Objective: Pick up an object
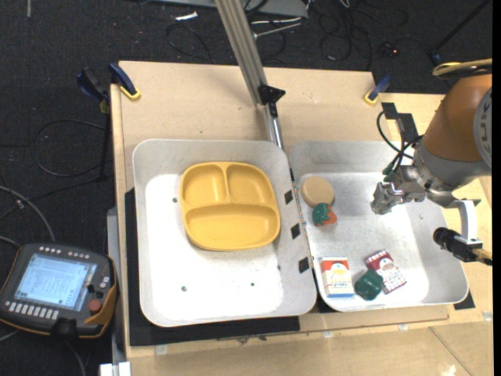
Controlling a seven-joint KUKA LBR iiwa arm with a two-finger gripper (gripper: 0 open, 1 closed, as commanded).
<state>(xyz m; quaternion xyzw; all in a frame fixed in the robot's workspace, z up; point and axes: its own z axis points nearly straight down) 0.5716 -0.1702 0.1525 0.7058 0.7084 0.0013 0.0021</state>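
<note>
From the camera above the surface we see two white bins side by side. The left bin carries a yellow divided tray toward its far half. In the right bin, a round tan disc lies near the far left corner, with a small green and orange toy touching its near edge. Along the near edge sit a white and orange card box, a dark green lump and a red and white packet, the lump touching the packet. The tool hangs over bare bin floor toward the far right, apart from every object. We cannot tell how the tool is set. A teach pendant rests off the surface's near left corner.
</note>
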